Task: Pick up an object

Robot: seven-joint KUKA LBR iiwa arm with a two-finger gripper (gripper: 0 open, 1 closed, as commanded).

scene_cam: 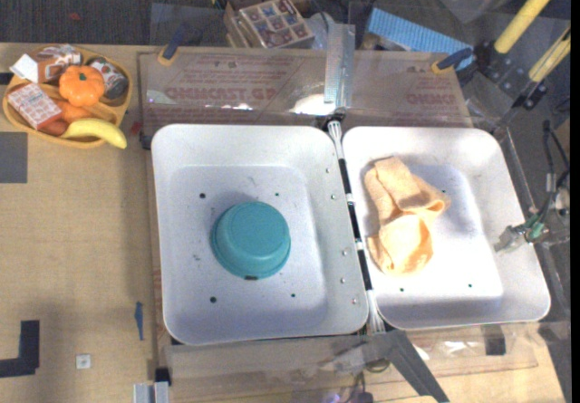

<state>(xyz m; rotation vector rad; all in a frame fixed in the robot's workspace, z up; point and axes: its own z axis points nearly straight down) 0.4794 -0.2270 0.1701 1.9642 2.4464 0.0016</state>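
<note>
A teal bowl (252, 239) sits upside down in the middle of the left white bin (181, 152). A crumpled pale orange cloth (401, 214) lies in the left half of the right white bin (480, 292), close to the divider between the two bins.
A plate of toy food (65, 95) with a pumpkin and a banana sits on the bench at the far left. Cardboard and clear panels stand behind the bins. A small metal fitting with cables (526, 233) overhangs the right bin's right rim.
</note>
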